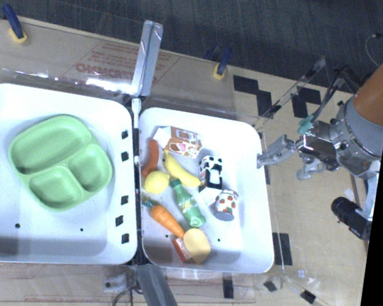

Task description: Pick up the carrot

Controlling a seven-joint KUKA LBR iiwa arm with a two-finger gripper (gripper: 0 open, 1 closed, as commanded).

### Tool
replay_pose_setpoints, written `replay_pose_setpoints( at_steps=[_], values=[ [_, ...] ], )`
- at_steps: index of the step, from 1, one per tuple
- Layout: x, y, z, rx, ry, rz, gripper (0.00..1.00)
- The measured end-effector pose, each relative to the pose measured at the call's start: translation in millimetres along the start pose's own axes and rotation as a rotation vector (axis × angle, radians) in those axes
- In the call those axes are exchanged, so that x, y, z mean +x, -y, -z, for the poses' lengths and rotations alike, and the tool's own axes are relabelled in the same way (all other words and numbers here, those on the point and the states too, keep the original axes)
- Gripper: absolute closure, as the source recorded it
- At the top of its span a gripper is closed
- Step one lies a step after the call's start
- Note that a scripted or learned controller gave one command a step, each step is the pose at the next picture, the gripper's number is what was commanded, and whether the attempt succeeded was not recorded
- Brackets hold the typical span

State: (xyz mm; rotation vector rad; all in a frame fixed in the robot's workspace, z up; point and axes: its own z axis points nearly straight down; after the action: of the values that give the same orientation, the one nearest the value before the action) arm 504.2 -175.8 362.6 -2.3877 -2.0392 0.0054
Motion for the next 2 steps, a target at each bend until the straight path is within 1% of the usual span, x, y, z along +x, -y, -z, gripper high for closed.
replay_pose_setpoints(
  at_steps=[1,2],
  values=[
    [46.9,28.1,-147.3,0.005,-0.001,-0.032,0.0],
    [70.6,35.3,-122.8,0.0,0.0,-0.275,0.0]
  ],
)
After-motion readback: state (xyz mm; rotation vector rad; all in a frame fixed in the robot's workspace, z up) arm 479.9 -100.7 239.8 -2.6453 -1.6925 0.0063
